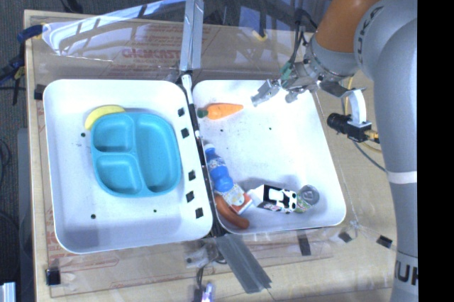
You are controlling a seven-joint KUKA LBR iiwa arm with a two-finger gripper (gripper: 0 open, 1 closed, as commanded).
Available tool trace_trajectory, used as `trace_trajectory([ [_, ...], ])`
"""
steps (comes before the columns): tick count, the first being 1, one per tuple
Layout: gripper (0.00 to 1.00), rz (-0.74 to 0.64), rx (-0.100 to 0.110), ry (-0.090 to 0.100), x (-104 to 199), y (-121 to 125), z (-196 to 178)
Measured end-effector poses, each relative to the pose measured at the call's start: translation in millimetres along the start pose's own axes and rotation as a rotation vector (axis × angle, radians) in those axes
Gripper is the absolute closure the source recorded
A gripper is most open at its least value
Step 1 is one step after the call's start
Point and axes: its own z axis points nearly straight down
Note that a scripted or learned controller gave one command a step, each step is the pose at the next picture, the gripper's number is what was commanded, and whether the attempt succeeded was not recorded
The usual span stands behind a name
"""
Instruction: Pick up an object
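My gripper (277,95) hovers over the far edge of the right bin (312,144), its two fingers spread apart with nothing between them, so it is open. An orange carrot (223,110) lies just to its left near the bin's far left corner. Along the bin's left wall lies a blue bottle (218,173). At the near edge are a brown sausage (233,213), a black-and-white carton (278,199) and a small can (308,196).
The left bin (64,208) holds a blue divided plate (136,152) with a yellow object (105,113) tucked behind it. A divider (190,144) separates the bins. A clear plastic sheet (128,24) lies behind them. The arm (369,17) fills the right side.
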Motion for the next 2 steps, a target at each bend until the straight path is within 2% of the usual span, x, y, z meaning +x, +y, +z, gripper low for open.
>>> trace_trajectory([
  [1,0.0,-0.339,0.003,0.002,22,19,48],
  [2,0.0,-0.508,-0.003,-0.003,71,28,97],
])
